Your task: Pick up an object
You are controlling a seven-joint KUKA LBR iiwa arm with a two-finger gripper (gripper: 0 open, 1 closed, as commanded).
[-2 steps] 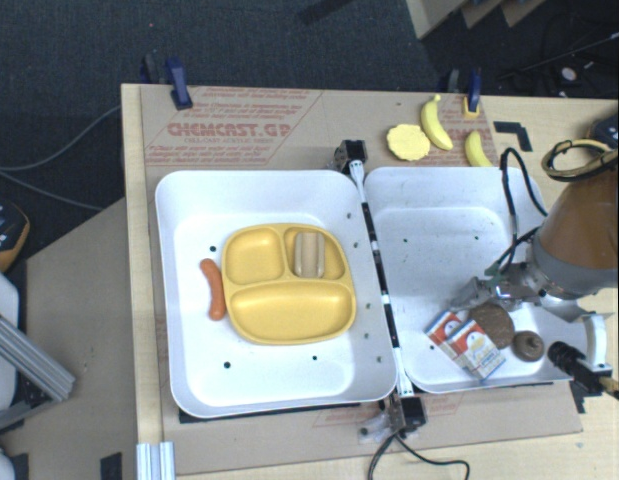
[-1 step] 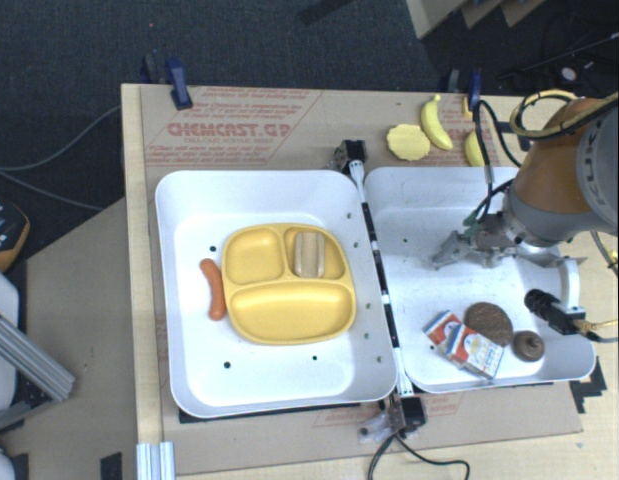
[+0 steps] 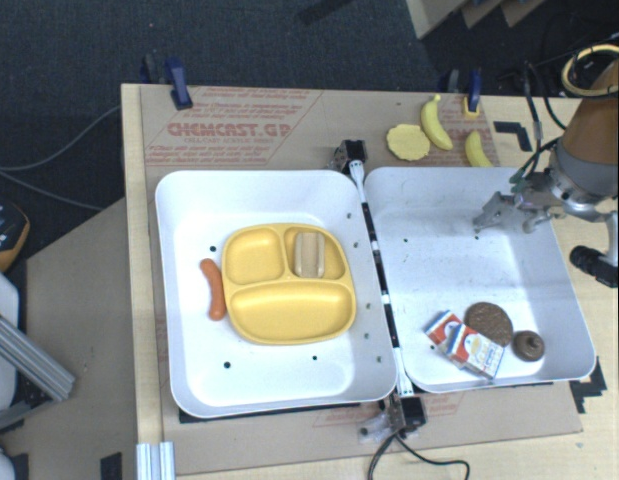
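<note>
While the gripper [image 3: 499, 213] hangs over the right bin's [image 3: 429, 268] far side, nothing sits between its spread fingers.
The carton [image 3: 465, 345], cookie [image 3: 487, 321] and small donut [image 3: 528, 345] cluster at that bin's near edge, well toward the camera from the gripper; the carton's long axis runs diagonally.

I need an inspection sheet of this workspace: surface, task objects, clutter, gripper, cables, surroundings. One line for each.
Surface: brown bench bearing left bin and right bin.
Job's things: right bin holds carton, brown disc, small chocolate donut.
Clutter: yellow divided tray and hot dog in left bin; two bananas and a yellow slice on bench.
Grippers: gripper above right bin, holding nothing seen.
Cables: black cable at front edge.
Surroundings: dark floor.
</note>
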